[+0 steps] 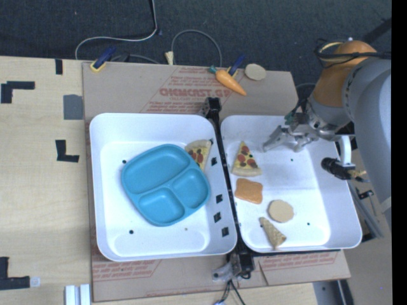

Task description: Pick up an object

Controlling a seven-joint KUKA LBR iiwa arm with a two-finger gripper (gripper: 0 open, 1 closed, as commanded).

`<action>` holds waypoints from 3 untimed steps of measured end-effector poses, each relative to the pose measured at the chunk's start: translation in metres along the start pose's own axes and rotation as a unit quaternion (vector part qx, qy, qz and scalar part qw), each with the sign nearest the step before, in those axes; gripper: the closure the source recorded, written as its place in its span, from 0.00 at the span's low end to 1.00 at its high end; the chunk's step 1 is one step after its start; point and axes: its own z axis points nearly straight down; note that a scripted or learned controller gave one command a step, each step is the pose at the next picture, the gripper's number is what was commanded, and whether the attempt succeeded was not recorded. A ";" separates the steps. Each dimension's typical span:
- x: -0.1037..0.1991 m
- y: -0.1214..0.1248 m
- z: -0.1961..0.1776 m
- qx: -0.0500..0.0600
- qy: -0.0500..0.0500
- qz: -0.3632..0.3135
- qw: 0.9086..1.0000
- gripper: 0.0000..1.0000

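Nearest, at right bin's [331, 237] front edge: cone-shaped piece [273, 232]. Left bin [105, 170]: blue divided tray [165, 184], pizza slice [200, 152] beside tray's far right corner. Right bin: second pizza slice [245, 161], orange toast piece [248, 191], round tan cookie [280, 211], cone-shaped piece. Gripper [272, 142] over right bin's far part, fingers slightly spread, pinching nothing, apart from second pizza slice.
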 end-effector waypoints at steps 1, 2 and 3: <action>0.075 -0.005 -0.122 -0.013 -0.001 -0.003 1.000 0.00; 0.089 -0.020 0.007 -0.008 -0.003 0.000 1.000 0.00; 0.102 0.011 0.002 -0.004 -0.004 -0.001 1.000 0.00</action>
